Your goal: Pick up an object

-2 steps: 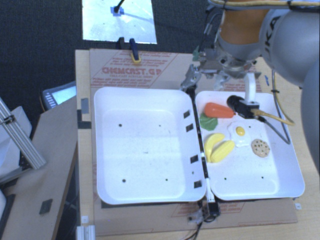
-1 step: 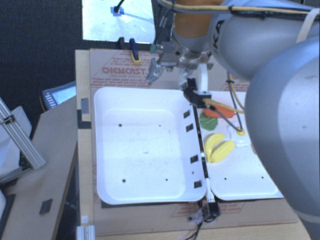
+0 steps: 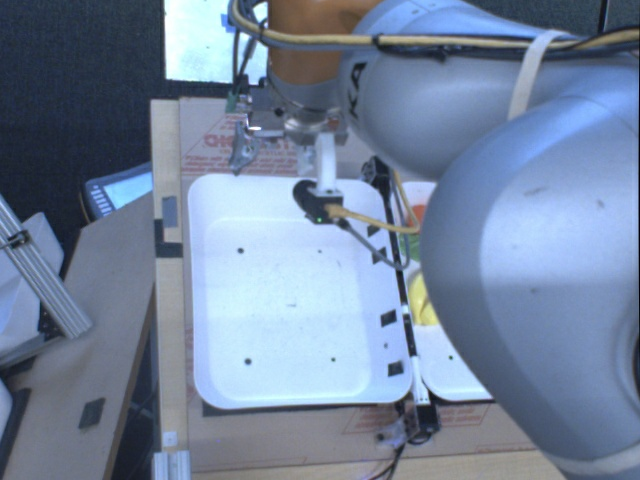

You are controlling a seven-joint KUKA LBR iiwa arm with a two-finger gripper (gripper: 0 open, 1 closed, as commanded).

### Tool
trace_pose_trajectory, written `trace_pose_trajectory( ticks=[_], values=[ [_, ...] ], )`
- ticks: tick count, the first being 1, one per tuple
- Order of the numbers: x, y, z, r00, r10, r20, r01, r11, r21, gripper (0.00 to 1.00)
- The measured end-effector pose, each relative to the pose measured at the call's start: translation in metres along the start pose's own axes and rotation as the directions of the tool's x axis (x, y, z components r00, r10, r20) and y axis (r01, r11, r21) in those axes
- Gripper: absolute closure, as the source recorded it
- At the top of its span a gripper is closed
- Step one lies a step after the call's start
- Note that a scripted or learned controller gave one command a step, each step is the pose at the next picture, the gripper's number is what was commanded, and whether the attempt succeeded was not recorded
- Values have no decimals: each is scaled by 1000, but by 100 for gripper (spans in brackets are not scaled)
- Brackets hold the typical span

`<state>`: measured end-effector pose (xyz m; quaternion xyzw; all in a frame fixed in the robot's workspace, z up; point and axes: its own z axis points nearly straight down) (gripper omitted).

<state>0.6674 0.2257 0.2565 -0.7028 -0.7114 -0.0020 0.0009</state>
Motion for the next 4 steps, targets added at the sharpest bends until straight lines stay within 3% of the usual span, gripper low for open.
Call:
trace_pose_trajectory(
  ticks=[1, 2, 3, 4],
  values=[
    [-6, 2, -13, 1000, 3, 3, -3, 1000, -4, 100],
    [-5, 2, -24, 1000, -2, 2, 2, 1000, -6, 100],
    [12, -64, -78, 1000, 4, 1, -4, 1000, -1, 100],
    [10, -61, -74, 1000, 7, 3, -7, 1000, 0, 0]
  ],
)
